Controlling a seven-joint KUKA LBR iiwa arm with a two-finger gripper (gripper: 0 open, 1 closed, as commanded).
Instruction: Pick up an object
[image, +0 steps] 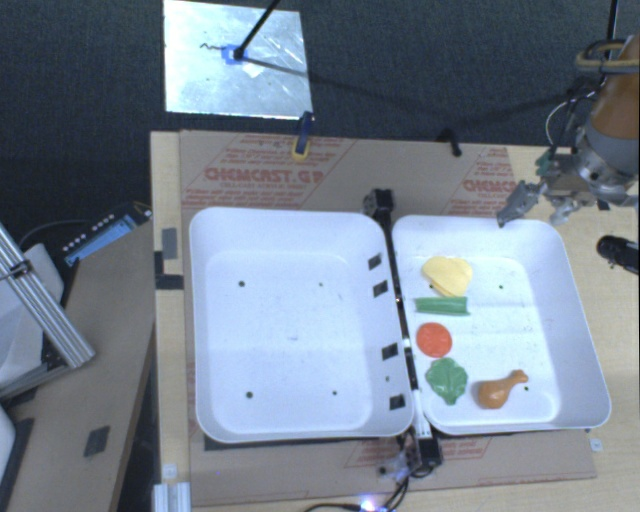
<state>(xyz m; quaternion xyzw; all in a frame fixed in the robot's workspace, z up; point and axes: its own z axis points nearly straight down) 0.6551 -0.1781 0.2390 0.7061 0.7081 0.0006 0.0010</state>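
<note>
From the fixed overhead camera, we see the hand (535, 203) hovering over the far right corner of the right shallow white plastic bin (575, 300), its two fingers spread and pinching nothing. Five toy foods lie below and left of the hand: one yellow wedge (446, 274), nearest; one green bean pod (441, 306), long axis crosswise; one red-orange disc (434, 340); one green broccoli floret (447, 380); one brown drumstick (499, 389), farthest.

The bench (170, 330) is bearing a brown cardboard sheet (330, 170), with two white bins (290, 230) lying side by side on it.
</note>
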